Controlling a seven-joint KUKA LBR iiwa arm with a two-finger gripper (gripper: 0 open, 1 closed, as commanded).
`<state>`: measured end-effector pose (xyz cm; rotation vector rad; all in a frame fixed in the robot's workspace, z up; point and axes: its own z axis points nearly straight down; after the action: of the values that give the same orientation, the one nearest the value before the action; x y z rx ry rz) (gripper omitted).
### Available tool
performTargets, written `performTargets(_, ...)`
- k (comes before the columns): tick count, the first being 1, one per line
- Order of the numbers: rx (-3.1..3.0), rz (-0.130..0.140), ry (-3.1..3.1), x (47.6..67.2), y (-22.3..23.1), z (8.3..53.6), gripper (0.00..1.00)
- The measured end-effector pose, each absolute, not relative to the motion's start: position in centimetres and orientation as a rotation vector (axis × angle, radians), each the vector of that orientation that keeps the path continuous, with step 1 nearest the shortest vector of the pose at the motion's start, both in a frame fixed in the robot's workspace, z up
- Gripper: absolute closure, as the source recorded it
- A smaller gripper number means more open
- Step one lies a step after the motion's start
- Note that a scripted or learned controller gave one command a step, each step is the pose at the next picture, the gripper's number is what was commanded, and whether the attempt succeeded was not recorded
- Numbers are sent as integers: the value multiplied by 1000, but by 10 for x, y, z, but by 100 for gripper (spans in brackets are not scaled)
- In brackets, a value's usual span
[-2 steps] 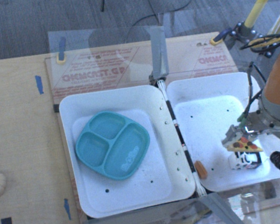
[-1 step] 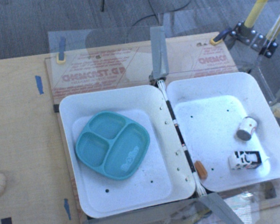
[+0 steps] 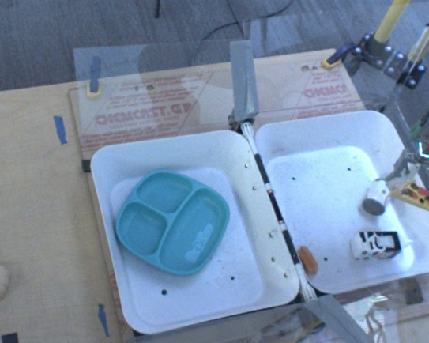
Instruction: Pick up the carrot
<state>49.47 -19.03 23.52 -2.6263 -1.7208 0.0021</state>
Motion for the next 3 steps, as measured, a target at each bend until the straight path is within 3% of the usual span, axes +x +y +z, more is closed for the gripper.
performTargets(1, -2827, 4, -1362, 479, -189, 221, 100)
performTargets(2, -2939, 5, -1098, 479, -162, 196, 100)
performTargets(3, -2432, 1, -1985, 481, -147, 196, 100)
